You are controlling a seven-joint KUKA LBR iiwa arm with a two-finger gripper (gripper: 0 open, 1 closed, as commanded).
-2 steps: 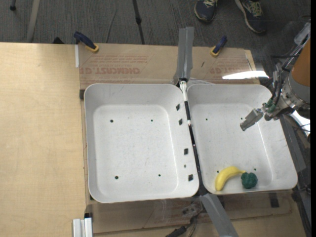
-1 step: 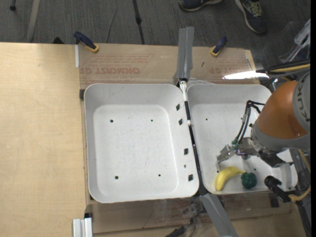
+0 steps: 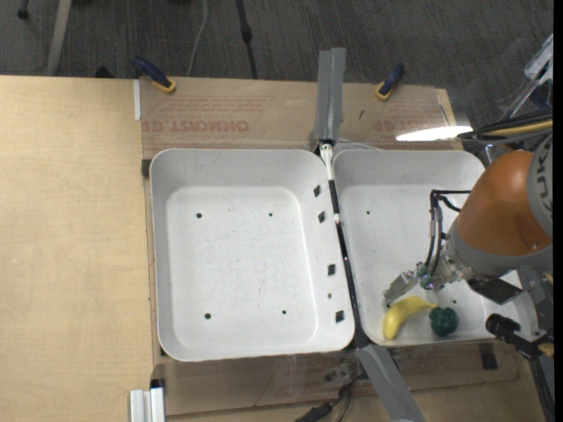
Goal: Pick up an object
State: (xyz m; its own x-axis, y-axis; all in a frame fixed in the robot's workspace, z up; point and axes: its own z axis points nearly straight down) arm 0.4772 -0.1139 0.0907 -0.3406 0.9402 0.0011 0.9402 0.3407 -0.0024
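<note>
Jaws (image 3: pixel 406 287) low in right bin (image 3: pixel 387 192), just above banana (image 3: pixel 400 316); open or closed, cannot tell. Green object (image 3: pixel 444 321) beside banana. Nothing lifted; pick not yet done.

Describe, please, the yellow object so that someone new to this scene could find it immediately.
Start at the right-hand white bin of the two on the bench and look to its near edge. There, just below the end effector, lies a small banana. It is yellow and curved, unlike the round dark green object to its right.

Two white bins (image 3: pixel 242 161) — one yellow banana (image 3: pixel 400 316), one green ball (image 3: pixel 444 321).
</note>
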